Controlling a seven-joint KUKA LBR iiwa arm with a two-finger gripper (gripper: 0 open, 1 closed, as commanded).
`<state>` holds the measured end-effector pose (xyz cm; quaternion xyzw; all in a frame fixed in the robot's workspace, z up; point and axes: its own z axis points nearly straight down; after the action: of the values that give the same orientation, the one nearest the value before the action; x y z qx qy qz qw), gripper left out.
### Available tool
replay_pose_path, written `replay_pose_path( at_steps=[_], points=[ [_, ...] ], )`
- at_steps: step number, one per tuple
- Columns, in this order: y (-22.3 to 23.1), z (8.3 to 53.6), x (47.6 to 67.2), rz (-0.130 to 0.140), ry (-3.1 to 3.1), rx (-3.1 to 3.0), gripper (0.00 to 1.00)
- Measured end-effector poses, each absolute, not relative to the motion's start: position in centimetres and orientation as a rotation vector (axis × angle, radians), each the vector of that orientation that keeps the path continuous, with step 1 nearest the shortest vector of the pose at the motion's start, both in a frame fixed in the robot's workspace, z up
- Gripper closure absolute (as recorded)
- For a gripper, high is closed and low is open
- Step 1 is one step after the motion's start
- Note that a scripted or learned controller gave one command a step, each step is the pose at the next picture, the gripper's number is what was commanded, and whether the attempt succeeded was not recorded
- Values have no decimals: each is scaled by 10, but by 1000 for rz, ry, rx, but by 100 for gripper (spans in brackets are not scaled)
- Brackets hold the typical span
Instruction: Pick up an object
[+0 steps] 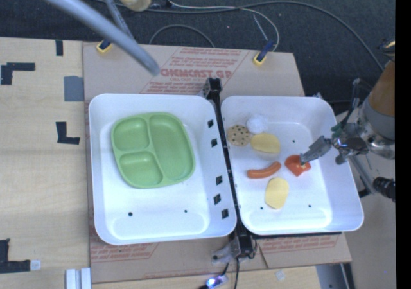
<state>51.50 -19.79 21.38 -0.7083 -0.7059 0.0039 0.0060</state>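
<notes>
End effector [308, 159] low in right bin [321, 217], touching red toy [297, 165]; finger state impossible to tell.

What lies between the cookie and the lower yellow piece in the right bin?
In the camera view, the sausage lies between the cookie and the lower yellow piece.

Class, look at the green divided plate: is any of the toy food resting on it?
No. The green divided plate sits in the left bin with its compartments bare, while the food pieces lie in the right bin.
</notes>
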Motion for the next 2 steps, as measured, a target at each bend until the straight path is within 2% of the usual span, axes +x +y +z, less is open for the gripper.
replay_pose_path(
  at_steps=[1,2],
  points=[
    [-197,221,518,2,-2222,-2220,0],
    [-195,166,507,6,-2218,-2218,0]
  ],
)
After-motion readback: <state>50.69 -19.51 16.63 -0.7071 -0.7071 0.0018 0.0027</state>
